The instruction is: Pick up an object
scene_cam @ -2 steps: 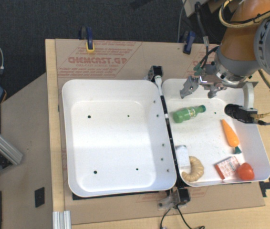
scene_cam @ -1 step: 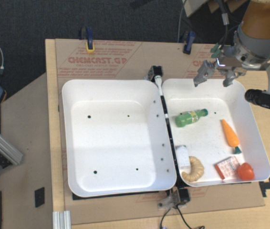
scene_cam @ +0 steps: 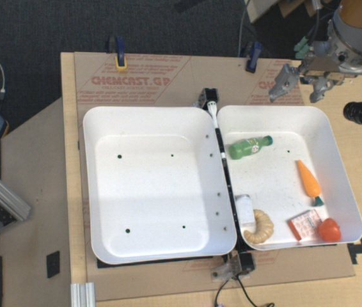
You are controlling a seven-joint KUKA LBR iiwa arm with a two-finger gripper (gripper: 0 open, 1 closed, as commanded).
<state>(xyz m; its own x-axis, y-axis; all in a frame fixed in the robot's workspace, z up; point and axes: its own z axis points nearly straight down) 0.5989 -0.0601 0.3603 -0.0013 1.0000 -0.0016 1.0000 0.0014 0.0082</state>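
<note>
**Arm Hung Above Right Bin, Nothing in Its Grasp**

The gripper hovered over the far rim of the right bin, its jaws spread apart with nothing between them. Below, inside that bin, lay a green bottle on its side near the far left corner. An orange carrot rested toward the right wall. At the near edge sat a red tomato, just beside a red-and-white packet. A tan croissant curled at the near left corner, touching a small white object. The left bin sat alongside on the table.
</note>
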